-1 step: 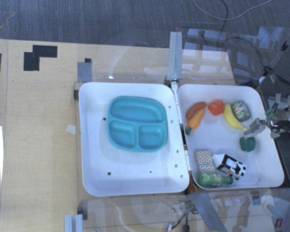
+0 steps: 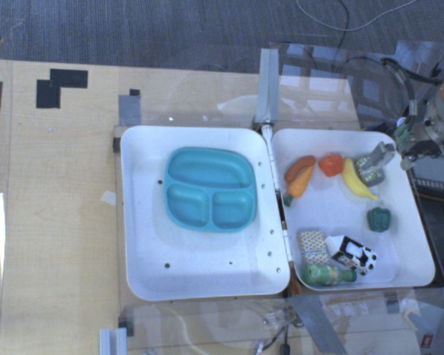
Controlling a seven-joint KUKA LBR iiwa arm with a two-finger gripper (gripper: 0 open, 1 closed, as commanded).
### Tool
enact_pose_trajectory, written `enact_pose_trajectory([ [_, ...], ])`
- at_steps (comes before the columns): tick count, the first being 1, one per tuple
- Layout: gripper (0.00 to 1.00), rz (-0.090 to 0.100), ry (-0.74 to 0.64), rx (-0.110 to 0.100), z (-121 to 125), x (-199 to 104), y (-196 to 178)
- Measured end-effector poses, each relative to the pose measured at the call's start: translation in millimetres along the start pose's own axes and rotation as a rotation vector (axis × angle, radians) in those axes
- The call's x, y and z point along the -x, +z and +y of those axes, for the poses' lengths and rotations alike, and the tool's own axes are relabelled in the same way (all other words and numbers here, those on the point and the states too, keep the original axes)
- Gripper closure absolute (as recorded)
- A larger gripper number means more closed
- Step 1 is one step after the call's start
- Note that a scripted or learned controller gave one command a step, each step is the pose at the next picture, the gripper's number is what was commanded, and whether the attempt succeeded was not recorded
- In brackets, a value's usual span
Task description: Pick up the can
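- The can (image 2: 328,274), green with a paler band, lay on its side in the right bin (image 2: 423,237). It sat against the near wall, towards the near-left corner.
- A small patterned box (image 2: 312,245) sat just on its far side, and a black-and-white toy (image 2: 355,255) was just beside it to the far right. Both were close enough to crowd a grasp.
- The gripper (image 2: 371,170) hung at the far side of the same bin, by the banana (image 2: 355,181) and well apart from the can. Nothing was seen in its grasp, and whether it was released or clenched could not be told.
- A carrot (image 2: 300,174), a tomato (image 2: 330,164) and a green pepper (image 2: 379,219) lay elsewhere in that bin. The left bin (image 2: 144,220) held a blue divided plate (image 2: 209,188).
- The can looked light and stiff, probably a toy or an empty one. Its round, smooth side would likely roll or slip under a glancing touch.
- The safest hold seemed to be across the middle of its body, closing across its width, with the bin wall leaving little room on the near side.
- Judged from this, the pick-up had not yet begun.
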State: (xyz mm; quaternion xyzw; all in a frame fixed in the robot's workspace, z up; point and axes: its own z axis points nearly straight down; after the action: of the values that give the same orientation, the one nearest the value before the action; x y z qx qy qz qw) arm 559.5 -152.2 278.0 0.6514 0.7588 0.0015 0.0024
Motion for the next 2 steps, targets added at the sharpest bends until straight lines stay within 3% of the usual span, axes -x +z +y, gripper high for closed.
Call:
enact_pose_trajectory([
  [1, 0.0, 0.001, 0.346, -0.002, -38.5, -27.7, 47.5],
  [2, 0.0, 0.0, 0.37, -0.004, 11.5, 21.0, 100.4],
])
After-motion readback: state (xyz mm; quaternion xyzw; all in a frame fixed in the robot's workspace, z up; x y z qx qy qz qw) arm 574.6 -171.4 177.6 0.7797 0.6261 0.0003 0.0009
